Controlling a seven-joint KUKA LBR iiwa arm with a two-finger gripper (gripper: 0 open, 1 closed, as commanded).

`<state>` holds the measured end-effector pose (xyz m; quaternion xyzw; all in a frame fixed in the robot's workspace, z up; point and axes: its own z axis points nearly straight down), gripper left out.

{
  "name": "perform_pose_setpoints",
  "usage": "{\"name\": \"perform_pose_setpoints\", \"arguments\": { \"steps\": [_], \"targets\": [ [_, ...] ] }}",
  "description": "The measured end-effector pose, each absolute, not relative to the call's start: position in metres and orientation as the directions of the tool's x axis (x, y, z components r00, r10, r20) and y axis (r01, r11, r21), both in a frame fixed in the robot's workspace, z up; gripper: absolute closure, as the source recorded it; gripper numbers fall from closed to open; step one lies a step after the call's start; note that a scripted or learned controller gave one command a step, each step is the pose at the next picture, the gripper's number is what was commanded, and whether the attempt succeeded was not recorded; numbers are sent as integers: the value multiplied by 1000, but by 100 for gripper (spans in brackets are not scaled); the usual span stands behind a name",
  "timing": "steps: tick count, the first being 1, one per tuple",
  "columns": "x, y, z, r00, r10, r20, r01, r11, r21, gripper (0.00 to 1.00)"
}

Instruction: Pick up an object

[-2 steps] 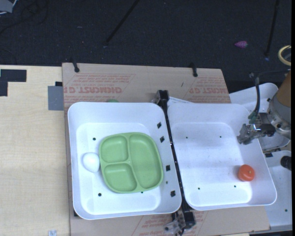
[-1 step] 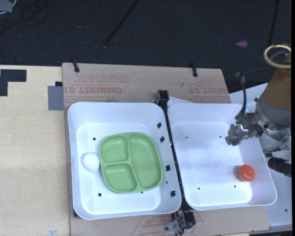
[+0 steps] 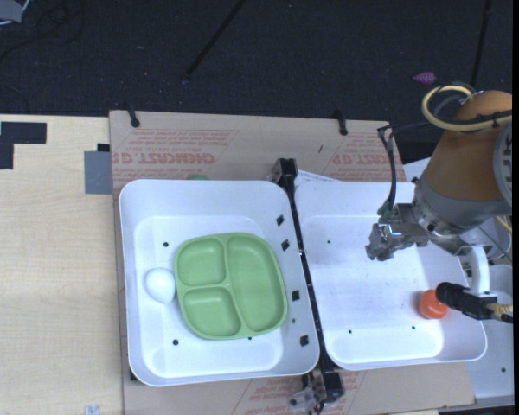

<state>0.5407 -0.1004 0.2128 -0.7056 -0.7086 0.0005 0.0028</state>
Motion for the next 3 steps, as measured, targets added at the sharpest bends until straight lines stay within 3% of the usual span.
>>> {"name": "perform_pose_setpoints", "arguments": {
  "steps": [3],
  "targets": [
    [529,57,210,-5,1000,2,1000,5,-6,100]
  ]
}}
